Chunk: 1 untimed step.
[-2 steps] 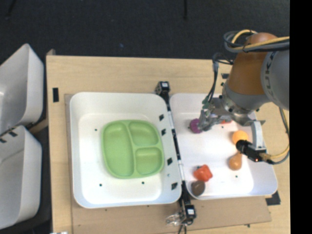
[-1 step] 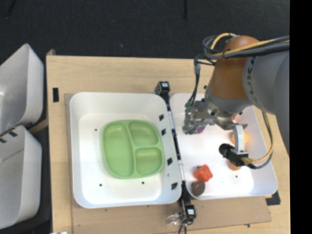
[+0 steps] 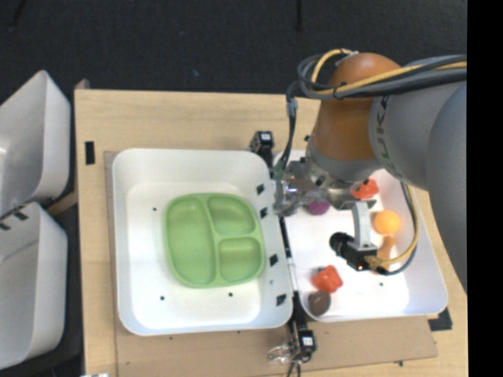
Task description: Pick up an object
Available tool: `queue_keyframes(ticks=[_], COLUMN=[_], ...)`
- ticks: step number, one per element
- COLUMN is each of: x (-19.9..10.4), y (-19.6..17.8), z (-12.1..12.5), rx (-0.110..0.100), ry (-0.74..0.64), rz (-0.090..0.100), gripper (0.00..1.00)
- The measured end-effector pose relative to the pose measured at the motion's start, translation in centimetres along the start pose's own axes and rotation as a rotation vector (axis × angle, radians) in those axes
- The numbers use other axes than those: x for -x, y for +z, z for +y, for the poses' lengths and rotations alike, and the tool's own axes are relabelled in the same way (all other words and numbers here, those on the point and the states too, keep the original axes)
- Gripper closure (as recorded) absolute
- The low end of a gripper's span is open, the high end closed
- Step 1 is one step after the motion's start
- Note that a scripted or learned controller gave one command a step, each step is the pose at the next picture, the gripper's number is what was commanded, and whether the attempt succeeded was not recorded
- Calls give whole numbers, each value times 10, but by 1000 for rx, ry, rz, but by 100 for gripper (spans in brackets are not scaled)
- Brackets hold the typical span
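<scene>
The right bin (image 3: pixel 424 285) holds several small objects. A red block (image 3: pixel 327 278) lies near the front, with a brown rounded piece (image 3: pixel 318 303) just in front of it. An orange ball (image 3: pixel 387 223) sits at the right, above a tan piece (image 3: pixel 387 247). A purple object (image 3: pixel 317 206) and a red-orange piece (image 3: pixel 365 188) peek out from under the wrist. My gripper (image 3: pixel 288 196) hangs low over the bin's left edge, beside the purple object, and the arm's body hides much of it. Nothing can be seen held in it.
The left bin (image 3: pixel 141 305) holds a green divided plate (image 3: pixel 213 238) in its middle. A raised divider (image 3: pixel 281 242) with black clips separates the two bins. A black fitting on a white bracket (image 3: pixel 351 247) and yellow cables hang from the arm over the right bin.
</scene>
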<state>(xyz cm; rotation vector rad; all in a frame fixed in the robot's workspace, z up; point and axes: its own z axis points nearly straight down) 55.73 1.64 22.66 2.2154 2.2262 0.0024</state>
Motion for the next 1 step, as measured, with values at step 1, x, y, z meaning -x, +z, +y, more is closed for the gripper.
queue_keyframes(ticks=[1], x=[-48], y=[5], z=[-12], rx=[-2], ry=[1], rz=[0], gripper=[100])
